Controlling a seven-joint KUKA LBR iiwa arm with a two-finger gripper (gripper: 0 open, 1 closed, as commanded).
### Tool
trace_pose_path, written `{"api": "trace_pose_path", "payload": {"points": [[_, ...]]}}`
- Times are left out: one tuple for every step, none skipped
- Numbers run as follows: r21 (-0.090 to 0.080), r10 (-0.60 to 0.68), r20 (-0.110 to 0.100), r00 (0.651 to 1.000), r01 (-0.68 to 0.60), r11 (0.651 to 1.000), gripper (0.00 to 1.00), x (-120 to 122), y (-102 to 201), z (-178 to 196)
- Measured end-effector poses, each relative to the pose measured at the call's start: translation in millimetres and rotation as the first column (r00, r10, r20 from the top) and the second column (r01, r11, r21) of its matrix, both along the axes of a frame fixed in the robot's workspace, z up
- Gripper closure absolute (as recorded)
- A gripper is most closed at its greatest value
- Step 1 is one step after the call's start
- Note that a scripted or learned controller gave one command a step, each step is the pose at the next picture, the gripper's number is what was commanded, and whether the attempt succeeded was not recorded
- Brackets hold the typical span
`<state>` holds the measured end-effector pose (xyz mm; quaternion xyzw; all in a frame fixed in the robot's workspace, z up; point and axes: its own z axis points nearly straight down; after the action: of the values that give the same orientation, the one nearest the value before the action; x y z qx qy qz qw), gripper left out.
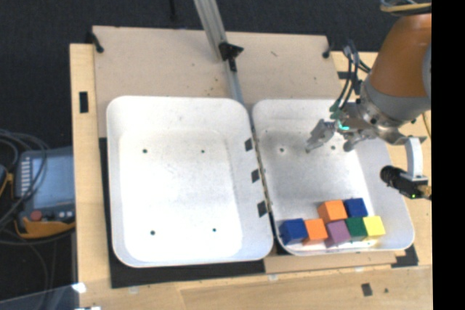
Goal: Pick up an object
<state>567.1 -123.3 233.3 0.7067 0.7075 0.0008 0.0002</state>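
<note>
Several small cubes lie clustered at the near edge of the right bin (pixel 290 120): a blue cube (pixel 292 229), an orange cube (pixel 315 229), a purple cube (pixel 337 231), a green cube (pixel 356 227), a yellow cube (pixel 374 226), a second orange cube (pixel 333 210) and a second blue cube (pixel 355 207). My gripper (pixel 333 137) hangs over the far half of the right bin, well away from the cubes. Its two fingers are spread apart and nothing sits between them.
The left bin (pixel 116 120) lies beside the right one, the two touching along a clipped seam. A slanted metal pole (pixel 205 3) rises behind the bins. A handheld pendant (pixel 40 185) with cables sits off the bench at left.
</note>
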Motion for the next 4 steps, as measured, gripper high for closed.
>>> {"api": "trace_pose_path", "payload": {"points": [[-0.002, -0.004, -0.007, 1.000, 0.004, 1.000, 0.00, -2.7, -6.1, -62.0], [-0.003, -0.005, -0.005, 1.000, 0.004, 1.000, 0.00, 0.6, -10.5, -105.3], [-0.004, -0.004, 0.002, 1.000, 0.004, 1.000, 0.00, 1.6, -12.5, -136.1], [-0.003, -0.012, 0.008, 1.000, 0.012, 1.000, 1.00, 3.0, -12.7, -123.9]]}}
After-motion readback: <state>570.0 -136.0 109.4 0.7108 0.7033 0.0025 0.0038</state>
